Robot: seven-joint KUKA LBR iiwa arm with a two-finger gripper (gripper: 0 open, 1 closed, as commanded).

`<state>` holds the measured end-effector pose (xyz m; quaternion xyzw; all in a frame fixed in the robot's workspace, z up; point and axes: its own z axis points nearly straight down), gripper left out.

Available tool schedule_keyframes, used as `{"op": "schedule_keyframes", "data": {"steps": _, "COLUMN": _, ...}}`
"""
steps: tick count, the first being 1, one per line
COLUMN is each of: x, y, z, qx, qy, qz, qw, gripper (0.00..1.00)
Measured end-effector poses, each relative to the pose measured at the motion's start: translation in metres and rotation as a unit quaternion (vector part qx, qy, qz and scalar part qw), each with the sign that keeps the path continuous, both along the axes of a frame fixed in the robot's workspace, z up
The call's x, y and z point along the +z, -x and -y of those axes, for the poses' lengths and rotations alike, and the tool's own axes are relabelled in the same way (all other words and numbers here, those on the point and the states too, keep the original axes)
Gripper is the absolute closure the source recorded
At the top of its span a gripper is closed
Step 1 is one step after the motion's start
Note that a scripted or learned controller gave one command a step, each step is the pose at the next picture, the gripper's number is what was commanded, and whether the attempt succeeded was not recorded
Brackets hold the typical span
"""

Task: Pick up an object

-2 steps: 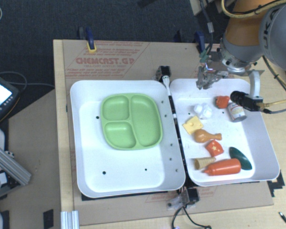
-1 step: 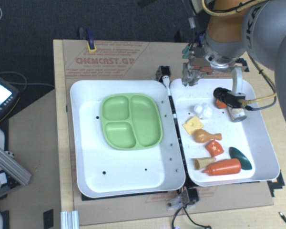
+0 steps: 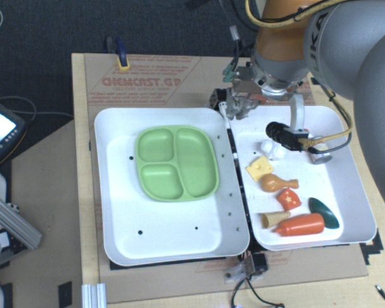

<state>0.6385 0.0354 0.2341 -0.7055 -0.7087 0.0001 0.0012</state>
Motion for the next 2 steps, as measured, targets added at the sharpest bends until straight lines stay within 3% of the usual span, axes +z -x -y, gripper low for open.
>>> {"op": "schedule_keyframes", "data": {"steps": 1, "x": -0.017, "y": 0.006, "z": -0.022, "qx": -0.001, "qy": 0.0005, "qz": -0.001, "qw": 1.0000, "gripper": 1.00}}
{"op": "schedule_keyframes", "data": {"steps": 2, "x": -0.008, "y": 0.008, "z": -0.012, "qx": -0.003, "qy": 0.0007, "qz": 0.001, "qw": 1.0000, "gripper": 1.00}}
